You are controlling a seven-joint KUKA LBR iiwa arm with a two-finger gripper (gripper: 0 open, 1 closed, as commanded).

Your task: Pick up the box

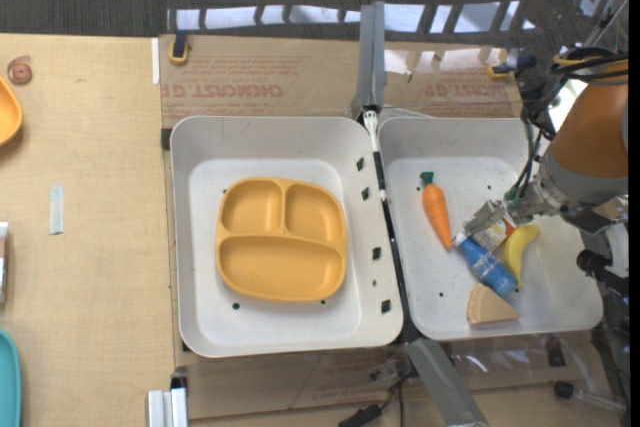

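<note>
Two white bins on counter (90, 215). Pincer (497, 218) low in right bin (440, 300), over box (486, 233) beside banana (518, 248); whether clamped, cannot tell.

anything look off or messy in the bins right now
Nothing is spilled or broken. The right bin is crowded: carrot, blue tube, banana and a tan wedge lie bunched together by the gripper. The orange divided plate sits flat in the left bin.
</note>
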